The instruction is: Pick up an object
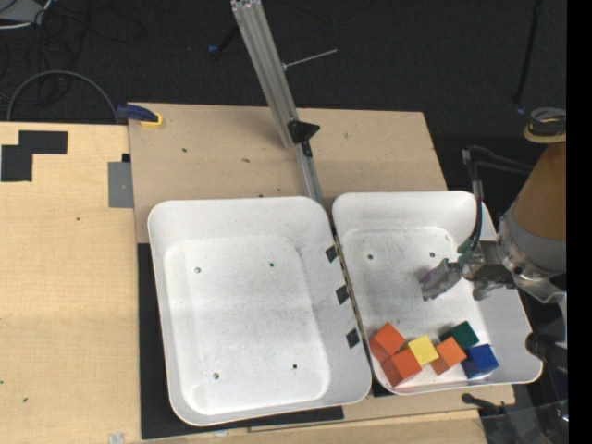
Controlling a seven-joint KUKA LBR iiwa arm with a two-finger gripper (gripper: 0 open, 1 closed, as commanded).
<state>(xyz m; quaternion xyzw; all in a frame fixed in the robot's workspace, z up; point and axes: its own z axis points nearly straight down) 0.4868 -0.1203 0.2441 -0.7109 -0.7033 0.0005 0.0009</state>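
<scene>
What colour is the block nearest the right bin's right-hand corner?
Blue, seen in the camera view, beside a green block.

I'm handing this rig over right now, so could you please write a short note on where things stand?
Gripper: over the right bin, above its bare middle, with nothing seen between its fingers.
Blocks: clustered at the right bin's near edge: two orange-red blocks, yellow block, orange block, green block, blue block.
Left bin: holds no blocks.
Done: nothing picked up.
Left: go to a block, grip, lift.
</scene>
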